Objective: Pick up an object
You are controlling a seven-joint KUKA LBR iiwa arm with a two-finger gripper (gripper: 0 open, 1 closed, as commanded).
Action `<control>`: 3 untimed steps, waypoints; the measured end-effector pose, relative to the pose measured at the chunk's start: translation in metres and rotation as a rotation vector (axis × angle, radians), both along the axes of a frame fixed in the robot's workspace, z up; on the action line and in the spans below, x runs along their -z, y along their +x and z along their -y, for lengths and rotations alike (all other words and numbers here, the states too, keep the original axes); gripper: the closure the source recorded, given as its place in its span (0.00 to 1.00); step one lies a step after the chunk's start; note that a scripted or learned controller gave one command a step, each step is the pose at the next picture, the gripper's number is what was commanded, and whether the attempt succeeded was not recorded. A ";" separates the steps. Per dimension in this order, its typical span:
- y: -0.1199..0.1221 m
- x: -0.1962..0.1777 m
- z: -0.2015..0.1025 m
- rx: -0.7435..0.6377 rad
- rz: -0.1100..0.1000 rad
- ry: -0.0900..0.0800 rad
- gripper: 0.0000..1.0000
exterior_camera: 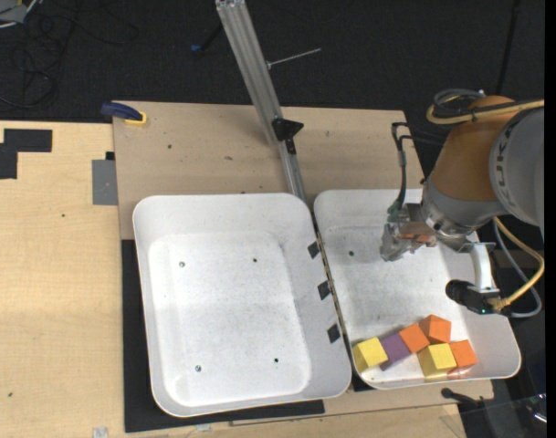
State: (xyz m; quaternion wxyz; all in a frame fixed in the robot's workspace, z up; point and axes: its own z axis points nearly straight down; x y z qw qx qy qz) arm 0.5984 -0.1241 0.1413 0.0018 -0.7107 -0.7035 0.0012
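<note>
Orange, yellow and purple blocks [417, 346] are seen clustered at the near edge of the right bin [369, 226], well apart from the gripper [393, 245], poised over the bin's middle, grip state undeterminable.

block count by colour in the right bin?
Yellow blocks: 2
Orange blocks: 3
Purple blocks: 1
Total: 6, all clustered at the near edge of the right bin.
</note>
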 end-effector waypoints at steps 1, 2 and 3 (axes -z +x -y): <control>0.002 -0.042 0.003 -0.002 0.006 -0.001 1.00; 0.003 -0.096 0.004 -0.011 0.008 -0.001 1.00; 0.022 -0.101 -0.043 -0.014 0.004 0.001 1.00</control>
